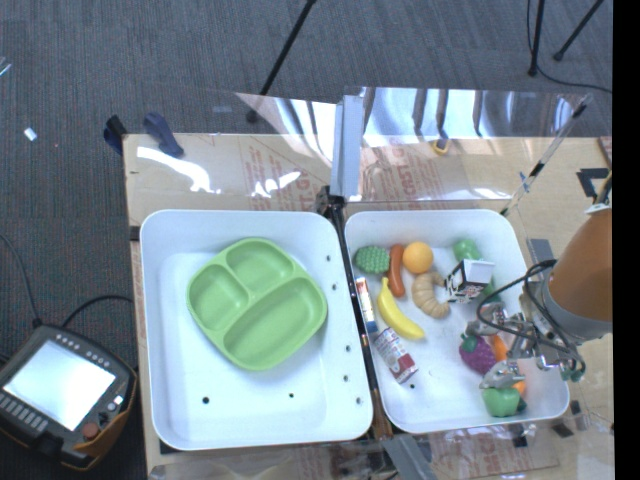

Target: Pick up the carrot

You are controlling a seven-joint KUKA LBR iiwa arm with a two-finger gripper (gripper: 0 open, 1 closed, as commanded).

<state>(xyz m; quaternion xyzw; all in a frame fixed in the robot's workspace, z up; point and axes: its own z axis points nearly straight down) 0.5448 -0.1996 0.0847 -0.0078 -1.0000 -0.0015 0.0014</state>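
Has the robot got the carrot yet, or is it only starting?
Not done that I can see. The hand is down in the right bin, beside an orange thing that may be the carrot, near the purple toy. Whether it grips it is hidden. Lifting is left.

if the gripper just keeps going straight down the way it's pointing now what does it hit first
Most likely the small orange piece, probably the carrot, in the right bin, with the purple toy on its left and the green pepper just below in the view. The gripper hangs over that cluster; depth is hard to judge from one slanted view.
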